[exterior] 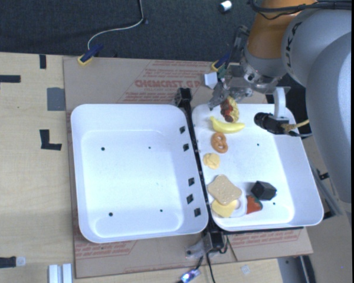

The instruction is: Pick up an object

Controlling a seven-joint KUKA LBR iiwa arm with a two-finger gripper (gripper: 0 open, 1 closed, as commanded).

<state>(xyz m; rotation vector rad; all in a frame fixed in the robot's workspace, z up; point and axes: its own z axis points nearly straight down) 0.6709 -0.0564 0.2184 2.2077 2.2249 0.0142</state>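
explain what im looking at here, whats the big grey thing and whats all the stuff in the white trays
The big grey thing with the orange band is a robot arm, reaching in from the right. At its tip is a two-finger gripper. One camera above the bench looks down at a slant on two shallow white bins. The left bin sits beside the right bin, which holds toy items: a banana, a pretzel, a slice of bread, a black block and a small reddish piece right under the gripper. Whether the gripper grips anything is unclear.
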